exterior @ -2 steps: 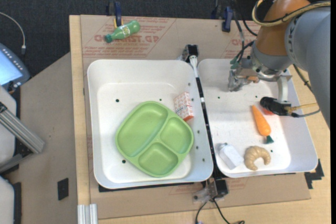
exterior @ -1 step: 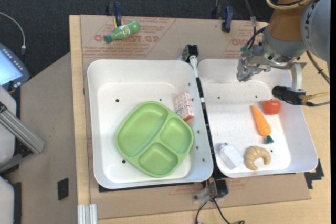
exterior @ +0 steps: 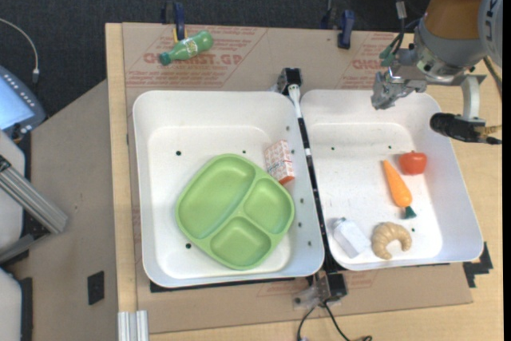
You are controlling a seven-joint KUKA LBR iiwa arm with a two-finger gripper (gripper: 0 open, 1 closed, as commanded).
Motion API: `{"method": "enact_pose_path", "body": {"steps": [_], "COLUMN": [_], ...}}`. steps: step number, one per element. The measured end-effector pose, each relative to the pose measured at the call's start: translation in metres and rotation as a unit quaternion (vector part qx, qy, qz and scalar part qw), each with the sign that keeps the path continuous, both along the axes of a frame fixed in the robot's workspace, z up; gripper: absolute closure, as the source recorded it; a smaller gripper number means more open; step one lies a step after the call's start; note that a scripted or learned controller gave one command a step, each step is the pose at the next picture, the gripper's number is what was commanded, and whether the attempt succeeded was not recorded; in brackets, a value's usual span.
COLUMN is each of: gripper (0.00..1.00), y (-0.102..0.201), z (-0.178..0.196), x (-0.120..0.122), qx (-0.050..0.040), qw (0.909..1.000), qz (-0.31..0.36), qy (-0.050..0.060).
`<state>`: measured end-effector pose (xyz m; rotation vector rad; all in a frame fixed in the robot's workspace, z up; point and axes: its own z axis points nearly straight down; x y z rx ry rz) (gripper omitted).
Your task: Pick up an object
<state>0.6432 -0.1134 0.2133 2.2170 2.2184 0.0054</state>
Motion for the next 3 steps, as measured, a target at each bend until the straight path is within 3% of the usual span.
{"method": "enact_pose_path", "body": {"steps": [1, 3], "gripper": [1.00, 1.00], "y": [0.054, 0.160], "z": [0.013, -0.003], "x": [-0.004, -0.013], "qx": [0.0011, 0.0015], "qw": [1.0000, 1.0000], "qz": [0.002, 0.002], "qy": [0.002, 0.005]}}
